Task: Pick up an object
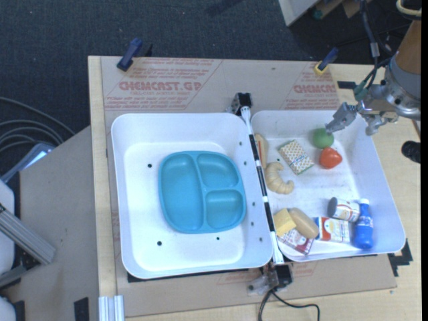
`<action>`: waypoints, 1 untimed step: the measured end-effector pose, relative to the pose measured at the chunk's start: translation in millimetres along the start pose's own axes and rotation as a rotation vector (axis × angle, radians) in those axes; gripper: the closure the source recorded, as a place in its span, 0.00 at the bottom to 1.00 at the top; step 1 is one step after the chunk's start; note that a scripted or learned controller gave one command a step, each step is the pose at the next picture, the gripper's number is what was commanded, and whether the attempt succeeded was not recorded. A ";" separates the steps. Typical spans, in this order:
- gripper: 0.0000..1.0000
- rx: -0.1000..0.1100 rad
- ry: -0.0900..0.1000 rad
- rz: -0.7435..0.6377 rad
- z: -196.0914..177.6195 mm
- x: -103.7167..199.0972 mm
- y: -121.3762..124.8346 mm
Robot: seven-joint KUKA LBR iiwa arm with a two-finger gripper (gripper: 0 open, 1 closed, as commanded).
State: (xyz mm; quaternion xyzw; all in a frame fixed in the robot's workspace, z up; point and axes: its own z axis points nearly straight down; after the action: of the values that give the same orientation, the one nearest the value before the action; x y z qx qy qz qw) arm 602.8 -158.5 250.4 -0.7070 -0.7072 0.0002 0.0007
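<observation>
A: Step?
B: Approach. Gripper [356, 119] was spread wide, holding nothing; green ball [323, 138] sat just below-left of it.
A: Next?
B: Likely drop, centre over ball, close.

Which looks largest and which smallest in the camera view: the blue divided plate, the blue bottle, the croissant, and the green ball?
1. blue divided plate, clearly the largest
2. blue bottle
3. croissant, close to the bottle in apparent size, so their order is uncertain
4. green ball, the smallest
</observation>
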 end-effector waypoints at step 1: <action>0.00 0.001 0.000 0.001 164.6 -32.5 -25.7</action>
State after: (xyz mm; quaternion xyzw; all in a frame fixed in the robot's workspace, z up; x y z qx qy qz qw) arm 576.8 -190.9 85.9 -0.7074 -0.7068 0.0006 0.0008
